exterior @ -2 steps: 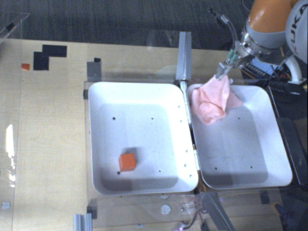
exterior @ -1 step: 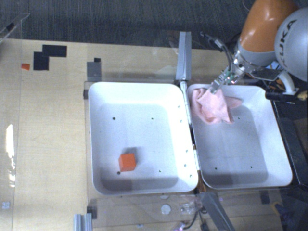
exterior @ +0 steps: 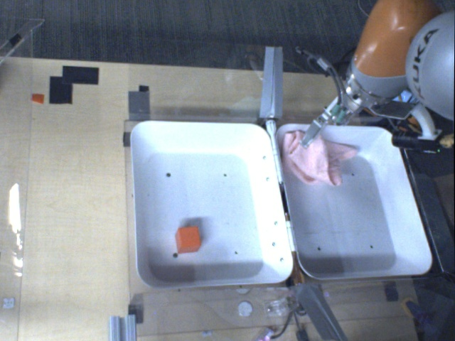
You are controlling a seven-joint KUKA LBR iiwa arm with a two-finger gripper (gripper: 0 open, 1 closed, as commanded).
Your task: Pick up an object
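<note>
Here the gripper (exterior: pixel 311 138) sits low at the far corner of the right bin (exterior: pixel 384 261), its tip touching the top of a crumpled pink cloth (exterior: pixel 316 160). Whether the jaws are wide, narrow or pinching the fabric, I cannot tell. The cloth lies bunched on the bin floor by the far-left wall, so by my reading the lift is not yet done. An orange block (exterior: pixel 188 239) rests untouched in the left bin (exterior: pixel 213 148), toward its near side. Both bins stand on a pale wooden desk (exterior: pixel 71 212), with dark floor beyond
</note>
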